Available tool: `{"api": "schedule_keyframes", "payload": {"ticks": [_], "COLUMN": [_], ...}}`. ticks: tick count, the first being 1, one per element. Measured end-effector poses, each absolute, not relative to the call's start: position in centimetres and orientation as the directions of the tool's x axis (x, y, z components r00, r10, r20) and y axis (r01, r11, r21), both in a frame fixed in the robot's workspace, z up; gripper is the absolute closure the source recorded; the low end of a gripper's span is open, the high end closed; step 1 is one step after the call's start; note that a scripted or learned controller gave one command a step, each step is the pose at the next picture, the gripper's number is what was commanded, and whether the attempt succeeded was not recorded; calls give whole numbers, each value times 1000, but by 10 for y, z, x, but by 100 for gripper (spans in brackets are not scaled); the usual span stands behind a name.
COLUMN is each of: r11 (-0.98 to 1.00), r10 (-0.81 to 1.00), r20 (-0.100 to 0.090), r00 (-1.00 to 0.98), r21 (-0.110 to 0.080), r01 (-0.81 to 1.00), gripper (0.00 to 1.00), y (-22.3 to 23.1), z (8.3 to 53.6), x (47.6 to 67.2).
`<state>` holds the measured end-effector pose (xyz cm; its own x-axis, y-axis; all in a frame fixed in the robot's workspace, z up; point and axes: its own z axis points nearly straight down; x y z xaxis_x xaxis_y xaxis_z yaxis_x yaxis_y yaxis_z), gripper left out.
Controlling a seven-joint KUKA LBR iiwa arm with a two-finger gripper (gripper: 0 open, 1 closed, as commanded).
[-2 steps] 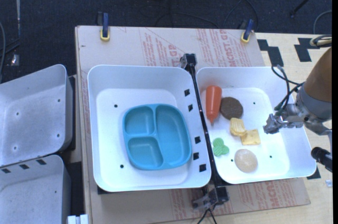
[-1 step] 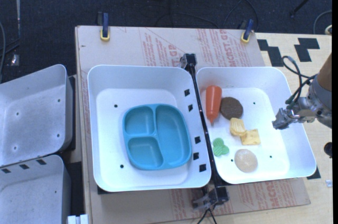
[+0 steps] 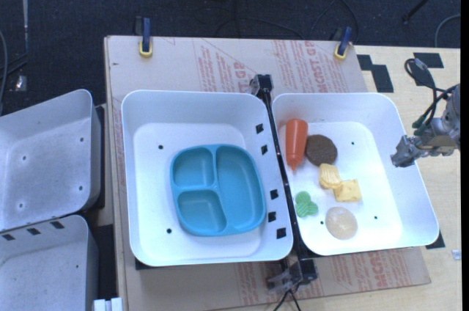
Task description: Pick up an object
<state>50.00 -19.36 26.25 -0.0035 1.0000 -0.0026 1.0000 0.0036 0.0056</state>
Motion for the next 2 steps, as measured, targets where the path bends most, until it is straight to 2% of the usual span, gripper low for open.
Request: {"api": "schedule_keyframes", "payload": {"ticks": [1, 2], "r11": [8, 8], "r10": [1000, 1000], "r20": [1, 1], "r00": [-8, -8], "r21": [2, -1], "r01": [1000, 1000], "gripper": [100, 100], "y": [-138, -84], "z": [267, 249], "x": [512, 516]}}
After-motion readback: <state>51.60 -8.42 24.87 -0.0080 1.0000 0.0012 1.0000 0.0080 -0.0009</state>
